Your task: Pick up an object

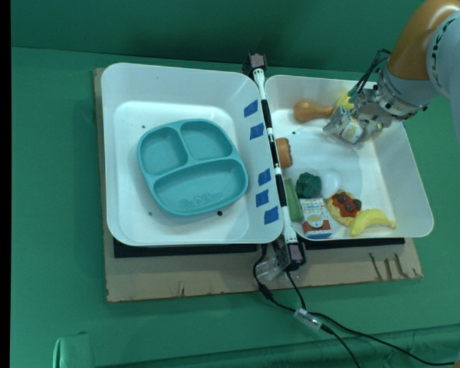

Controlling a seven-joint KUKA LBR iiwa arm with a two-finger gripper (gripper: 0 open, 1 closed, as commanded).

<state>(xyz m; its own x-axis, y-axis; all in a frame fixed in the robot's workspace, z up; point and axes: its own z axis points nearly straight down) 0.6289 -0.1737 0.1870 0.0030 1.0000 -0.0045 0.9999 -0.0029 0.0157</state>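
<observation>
The gripper [351, 128] sits low in the right bin [402, 171] beside a drumstick [313, 111] (finger state indiscernible); teal plate [192, 166] lies left.

I am looking down on my bench [54, 205], which is lying under a green cloth. A flat brown board [176, 288] is resting on that cloth, and a thin dark base [184, 248] is peeking out along its near side. Two shallow white bins are sitting side by side on top: the left bin [126, 98] and the right bin [402, 182], touching along a shared middle edge marked with blue tape squares [262, 176]. Near the board's front edge, black cables [330, 332] are trailing off across the cloth.
</observation>
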